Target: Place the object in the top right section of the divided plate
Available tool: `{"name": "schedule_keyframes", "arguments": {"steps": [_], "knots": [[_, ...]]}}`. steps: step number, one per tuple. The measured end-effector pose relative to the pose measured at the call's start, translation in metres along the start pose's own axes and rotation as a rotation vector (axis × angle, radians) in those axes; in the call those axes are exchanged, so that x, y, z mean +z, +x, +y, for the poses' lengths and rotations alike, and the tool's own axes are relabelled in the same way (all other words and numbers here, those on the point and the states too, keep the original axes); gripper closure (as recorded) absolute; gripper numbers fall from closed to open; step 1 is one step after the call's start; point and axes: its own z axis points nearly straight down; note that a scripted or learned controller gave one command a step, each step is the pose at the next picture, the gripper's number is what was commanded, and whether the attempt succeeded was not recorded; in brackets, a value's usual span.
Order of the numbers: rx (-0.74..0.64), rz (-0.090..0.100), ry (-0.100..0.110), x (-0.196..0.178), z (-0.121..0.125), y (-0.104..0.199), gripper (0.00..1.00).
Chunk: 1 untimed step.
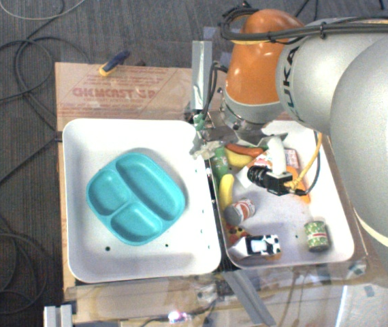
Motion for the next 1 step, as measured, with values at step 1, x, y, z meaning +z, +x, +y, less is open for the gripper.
{"name": "schedule_keyframes", "arguments": {"steps": [1], "knots": [[0.239, -0.004, -0.004, -0.1457, 0.0581, 0.0500, 1.00]]}}
